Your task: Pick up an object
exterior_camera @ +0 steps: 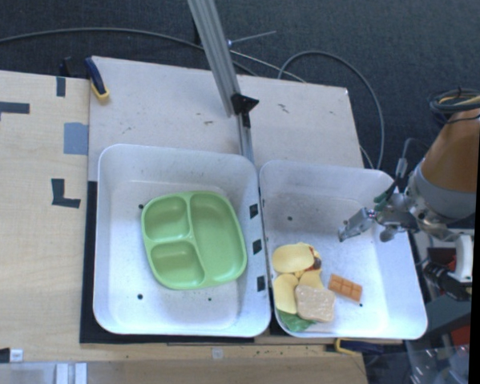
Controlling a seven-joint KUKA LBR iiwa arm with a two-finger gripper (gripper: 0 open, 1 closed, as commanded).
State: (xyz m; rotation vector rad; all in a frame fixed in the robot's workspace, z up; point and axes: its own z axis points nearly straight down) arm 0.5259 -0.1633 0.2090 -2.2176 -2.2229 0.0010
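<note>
The right bin (320, 191) holds a cluster of toy food near its front left corner. A yellow piece (293, 257) lies on top, a second yellow piece (284, 291) sits below it, and a tan bread slice (315, 303) rests over a green leaf (293, 322). An orange waffle-like piece (345, 287) lies just to their right. My gripper (365, 226) hangs over the right half of this bin, up and right of the food, apart from all of it. Nothing shows between its fingers.
The left bin (121, 173) contains a green divided plate (193, 239). A metal pole (219, 50) slants down to the rim between the bins. Cables run across the dark floor behind the bench, and a blue-and-yellow tool (97, 78) lies at the bench's back left.
</note>
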